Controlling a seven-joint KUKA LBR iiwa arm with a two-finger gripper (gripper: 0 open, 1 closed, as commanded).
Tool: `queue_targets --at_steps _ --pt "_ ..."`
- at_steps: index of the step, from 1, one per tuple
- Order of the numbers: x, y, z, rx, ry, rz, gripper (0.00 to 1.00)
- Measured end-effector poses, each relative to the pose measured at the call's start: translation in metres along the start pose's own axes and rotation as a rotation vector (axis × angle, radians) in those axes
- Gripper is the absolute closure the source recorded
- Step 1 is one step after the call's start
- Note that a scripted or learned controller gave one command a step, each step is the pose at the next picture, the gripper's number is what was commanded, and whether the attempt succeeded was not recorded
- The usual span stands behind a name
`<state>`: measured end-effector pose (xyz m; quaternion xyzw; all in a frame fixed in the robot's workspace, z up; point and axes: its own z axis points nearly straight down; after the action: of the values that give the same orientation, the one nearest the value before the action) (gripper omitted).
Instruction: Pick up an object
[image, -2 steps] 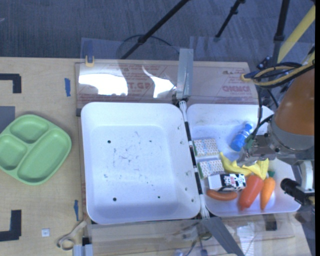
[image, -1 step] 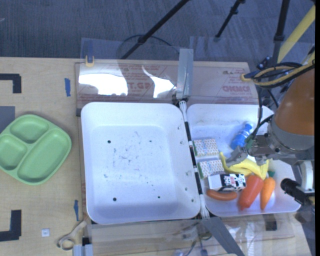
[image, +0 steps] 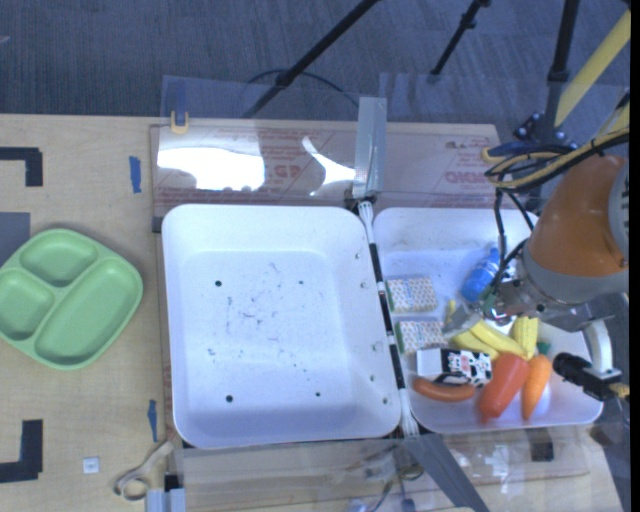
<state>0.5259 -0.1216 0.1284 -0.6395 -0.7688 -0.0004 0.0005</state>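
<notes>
The right bin holds a pile of small toys. Two speckled pale blocks lie by its left wall. A blue bottle sits further back. Yellow banana-like pieces, a black-and-white box, a brown sausage, a red pepper and an orange carrot crowd the front right. My gripper hangs low over the yellow pieces, between the bottle and the lower block, below the orange-banded wrist. Nothing is visibly lifted.
The left bin lies beside the right one, its floor marked with faint scuffs. A green divided plate rests on the bench at far left. A clear panel stands behind the bins. Cables and stand legs crowd the upper right.
</notes>
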Motion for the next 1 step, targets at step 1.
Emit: queue_targets --at_steps 1 --pt "-0.0001 0.0000 -0.0001 0.000 0.000 0.000 0.00"
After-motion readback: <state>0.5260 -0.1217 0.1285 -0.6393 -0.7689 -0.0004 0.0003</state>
